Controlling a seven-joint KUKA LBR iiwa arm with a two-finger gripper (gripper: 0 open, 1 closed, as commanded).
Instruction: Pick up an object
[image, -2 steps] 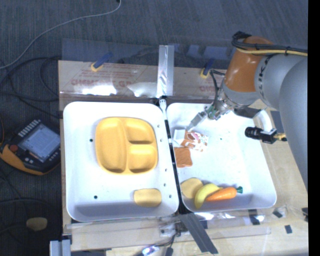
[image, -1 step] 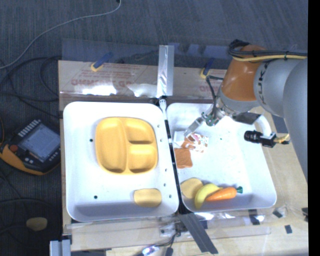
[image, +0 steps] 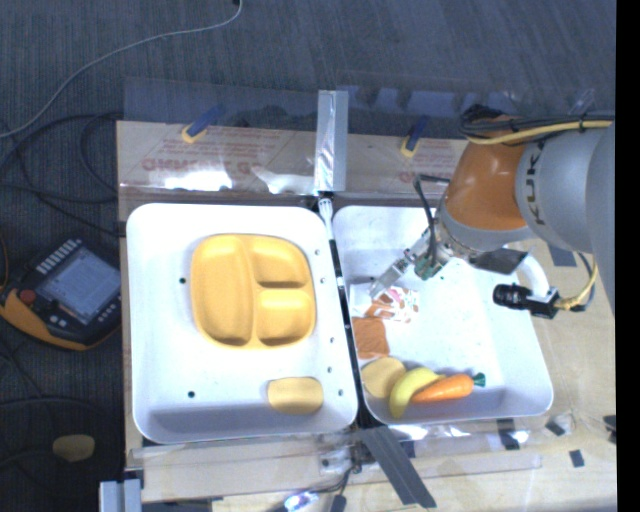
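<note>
While any loose item would satisfy the task, closest candidate by far: small red-and-white packet (image: 399, 303) on the floor of the right bin (image: 520, 345), close to the dividing wall. Sits just below the gripper (image: 385, 283), nearly touching or under its tip in the camera view. Cannot tell whether open or shut from this angle, nor whether anything is caught there. Reaches in from the right, slanting down toward the left. Packet's long axis hard to judge; looks roughly square and flat, so probably awkward to pinch without a clean descent.

Further toward the near edge of the same bin, well clear of the gripper: brown flat piece (image: 370, 338), pale round piece (image: 380, 374), yellow fruit (image: 410, 388) and carrot (image: 446, 387), the carrot lying lengthwise left to right with its green end at the right. Over in the left bin (image: 150, 330), out of immediate reach: yellow divided tray (image: 252, 290) and a yellow block (image: 295, 394).

Legible writing: part of "KUKA" on the grey arm (image: 565, 190). Red print on the packet and faint print on the cardboard (image: 200, 150) behind the bins too small to read.
</note>
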